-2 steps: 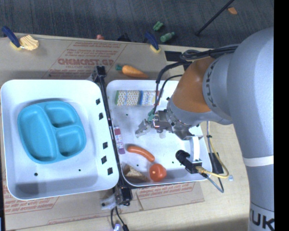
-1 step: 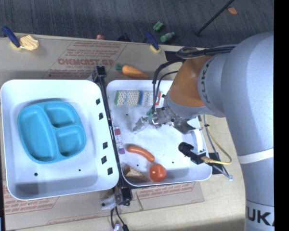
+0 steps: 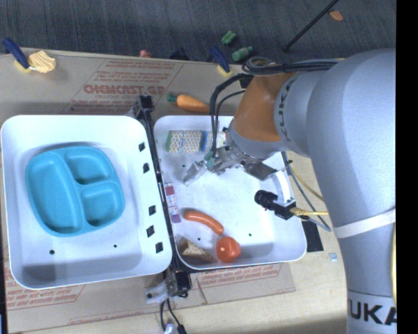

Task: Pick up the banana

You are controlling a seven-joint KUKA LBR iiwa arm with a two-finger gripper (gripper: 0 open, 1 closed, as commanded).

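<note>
Right of frame, reaching left over right bin | wrist bent down, claw low near bin's upper-left area | claw opening: cannot tell.

Lighting is even and moderately bright, from overhead. The two shallow white plastic bins read near overexposed, with soft grey shadow along their inner walls. The large grey metal arm shows a broad, soft highlight. Overall focus is slightly soft; small objects lack fine detail.
</note>
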